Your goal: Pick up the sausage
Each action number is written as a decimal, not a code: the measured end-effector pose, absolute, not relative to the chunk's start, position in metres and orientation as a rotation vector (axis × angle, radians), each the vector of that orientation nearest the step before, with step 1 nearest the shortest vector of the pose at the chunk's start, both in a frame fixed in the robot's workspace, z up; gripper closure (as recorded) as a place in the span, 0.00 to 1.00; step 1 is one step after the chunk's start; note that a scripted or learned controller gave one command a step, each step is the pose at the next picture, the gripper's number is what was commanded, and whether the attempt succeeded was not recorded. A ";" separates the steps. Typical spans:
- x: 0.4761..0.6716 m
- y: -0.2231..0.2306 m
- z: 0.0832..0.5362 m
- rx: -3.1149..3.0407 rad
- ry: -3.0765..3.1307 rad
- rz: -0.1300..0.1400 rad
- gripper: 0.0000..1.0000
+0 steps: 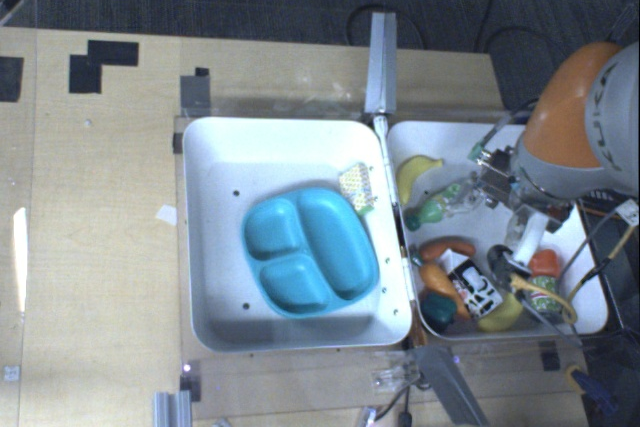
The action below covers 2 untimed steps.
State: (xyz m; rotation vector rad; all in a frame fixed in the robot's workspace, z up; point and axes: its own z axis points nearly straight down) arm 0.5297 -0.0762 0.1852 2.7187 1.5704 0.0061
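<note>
Nearest you, the right bin's point(597, 317) lower end is a crowded heap: a dark teal ball point(437, 310), an orange piece point(433, 277), a black-and-white printed item point(477, 288), and a yellow-green fruit point(503, 312), each half covered by its neighbour. The sausage point(449, 248) lies just above them, reddish-brown, near the divider wall, with nothing gripping it. Left bin point(200, 245) holds a blue sectioned plate point(310, 250) and a small patterned scrap point(357, 186) at its edge. Farther up, the gripper point(455, 197) hovers over a green item point(428, 211) beside a banana point(415, 173); its clear fingers blur into the clutter, so you can't tell its state. The arm point(580, 120) is cut off at right.
</note>
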 end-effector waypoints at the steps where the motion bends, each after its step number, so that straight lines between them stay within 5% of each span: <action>1: 0.530 -0.076 0.185 2.719 1.570 0.006 0.00; 2: 0.541 -0.026 0.197 2.545 1.839 0.005 0.00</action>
